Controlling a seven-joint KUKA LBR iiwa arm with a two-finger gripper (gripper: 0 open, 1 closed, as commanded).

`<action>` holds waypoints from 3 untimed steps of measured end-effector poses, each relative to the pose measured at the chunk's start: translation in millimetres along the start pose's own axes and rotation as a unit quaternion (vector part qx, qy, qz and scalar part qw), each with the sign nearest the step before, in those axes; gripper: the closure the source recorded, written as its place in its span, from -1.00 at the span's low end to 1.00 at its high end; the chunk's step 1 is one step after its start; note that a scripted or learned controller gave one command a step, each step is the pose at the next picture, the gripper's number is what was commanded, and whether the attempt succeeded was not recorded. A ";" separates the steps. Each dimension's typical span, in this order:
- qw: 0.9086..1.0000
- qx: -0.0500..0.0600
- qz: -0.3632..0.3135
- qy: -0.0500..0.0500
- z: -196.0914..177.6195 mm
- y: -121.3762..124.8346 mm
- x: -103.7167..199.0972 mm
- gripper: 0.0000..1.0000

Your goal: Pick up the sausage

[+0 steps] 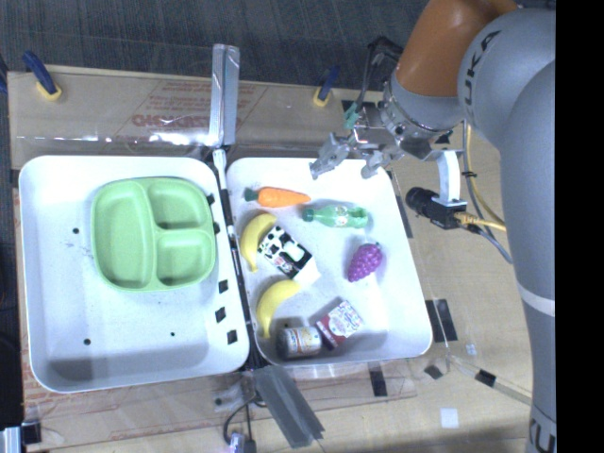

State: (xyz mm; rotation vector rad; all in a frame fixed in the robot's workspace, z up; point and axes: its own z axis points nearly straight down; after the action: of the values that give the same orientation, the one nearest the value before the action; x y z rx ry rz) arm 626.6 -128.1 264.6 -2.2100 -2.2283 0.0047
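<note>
The sausage [302,340] looks like a small tin with a reddish-brown label, lying on its side at the front edge of the right bin [408,281]. It rests between a banana [275,302] and a red-and-white packet [340,322]. My gripper [348,164] hangs over the back rim of the right bin, far behind the tin. Its two fingers are spread open with nothing between them. The nearest things below it are a carrot [282,196] and a green bottle [336,216].
The right bin also holds a second banana [255,237], a black-and-white carton [284,251] and purple grapes [365,261]. A green divided plate [154,232] sits in the left bin [57,328]. A black cable connector [429,206] hangs right of the bin.
</note>
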 end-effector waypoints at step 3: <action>0.998 -0.001 0.056 -0.001 -187.1 -42.4 -70.0 1.00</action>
State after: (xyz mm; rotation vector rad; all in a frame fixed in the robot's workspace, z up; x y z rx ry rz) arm 585.6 -198.4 451.9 -2.3346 -2.1023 0.0038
